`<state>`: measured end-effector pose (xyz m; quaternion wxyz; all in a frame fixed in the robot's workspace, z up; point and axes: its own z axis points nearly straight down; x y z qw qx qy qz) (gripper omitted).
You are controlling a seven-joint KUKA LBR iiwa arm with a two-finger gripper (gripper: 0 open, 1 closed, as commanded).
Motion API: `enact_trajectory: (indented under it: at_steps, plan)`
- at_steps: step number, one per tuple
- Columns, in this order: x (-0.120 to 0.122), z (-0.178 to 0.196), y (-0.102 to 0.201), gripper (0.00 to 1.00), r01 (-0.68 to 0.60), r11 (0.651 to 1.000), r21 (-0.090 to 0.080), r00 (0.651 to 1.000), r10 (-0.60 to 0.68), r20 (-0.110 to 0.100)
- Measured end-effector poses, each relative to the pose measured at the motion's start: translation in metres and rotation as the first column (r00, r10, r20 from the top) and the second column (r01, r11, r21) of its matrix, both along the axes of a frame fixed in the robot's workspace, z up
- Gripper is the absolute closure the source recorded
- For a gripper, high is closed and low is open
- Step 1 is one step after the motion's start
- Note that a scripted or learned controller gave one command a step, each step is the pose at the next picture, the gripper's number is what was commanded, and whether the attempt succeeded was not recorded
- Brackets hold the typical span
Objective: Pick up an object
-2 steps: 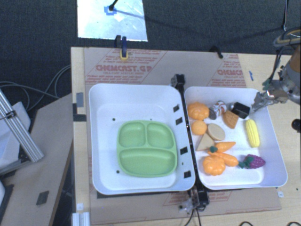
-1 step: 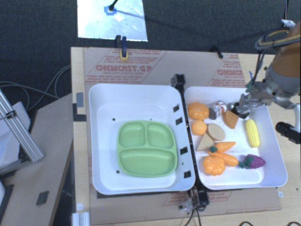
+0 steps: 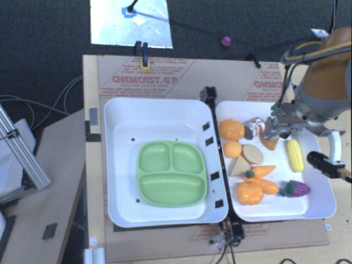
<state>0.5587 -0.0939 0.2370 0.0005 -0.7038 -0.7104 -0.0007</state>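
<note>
In the right bin (image 3: 324, 205), we saw the gripper (image 3: 270, 130) low over toy food, near an orange piece (image 3: 269, 143) beside the corn (image 3: 295, 155). We could not tell the state of its fingers; perhaps they touched that piece.
</note>
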Motion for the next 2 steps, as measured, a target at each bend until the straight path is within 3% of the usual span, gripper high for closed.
enact_trajectory:
  at_steps: [2]
  plan:
    - [-0.029,0.0,0.101,1.0,-0.001,1.0,0.0,1.0,0.001,-0.001]
